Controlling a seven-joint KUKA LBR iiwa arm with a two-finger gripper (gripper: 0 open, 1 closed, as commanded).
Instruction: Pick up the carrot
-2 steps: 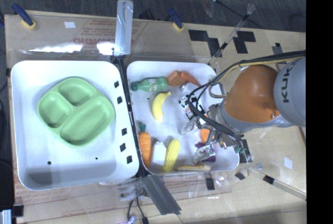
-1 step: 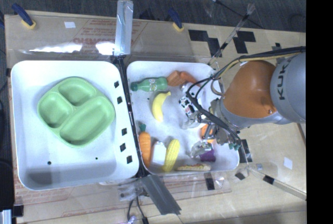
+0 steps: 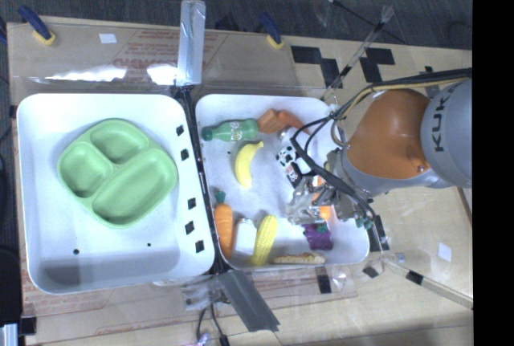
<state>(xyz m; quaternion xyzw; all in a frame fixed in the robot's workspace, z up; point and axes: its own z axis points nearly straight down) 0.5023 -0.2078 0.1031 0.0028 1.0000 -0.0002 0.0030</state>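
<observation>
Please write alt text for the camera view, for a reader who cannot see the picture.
The gripper of a grey and orange arm hangs over the right bin, far from the carrot at that bin's lower left beside a corn cob. A banana and green bottle lie nearby; the left bin holds a green divided plate.

The left bin contains a green three-compartment plate set left of center. The right bin contains a green bottle lying on its side near the top wall, an orange item just right of it, a banana below the bottle, a corn cob near the bottom wall, and a purple item toward the bottom right. Both bins rest side by side on the table, with blue clamps at its far edge.
</observation>
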